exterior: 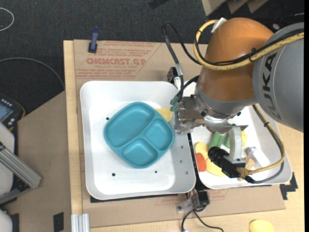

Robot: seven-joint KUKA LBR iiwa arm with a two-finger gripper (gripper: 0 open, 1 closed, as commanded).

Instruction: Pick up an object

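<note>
The grey arm with its orange band is reaching in from the right and is blocking most of the right white bin. The tool is hanging low over the strip where the two bins meet, just beside the right rim of the left white bin. Whether it is spread or pressed together, I cannot tell: the wrist is covering it from above, and nothing is showing in its grip.

In the left bin, the teal three-compartment plastic plate is lying flat near the middle. A small pale yellow piece is peeking out from its far right edge, close to the tool, and its shape is too hidden to name.

In the right bin, a green piece, an orange-red piece and a yellow bit are crowding together near the left wall, each partly covered. The brown worktop is carrying both bins.
</note>
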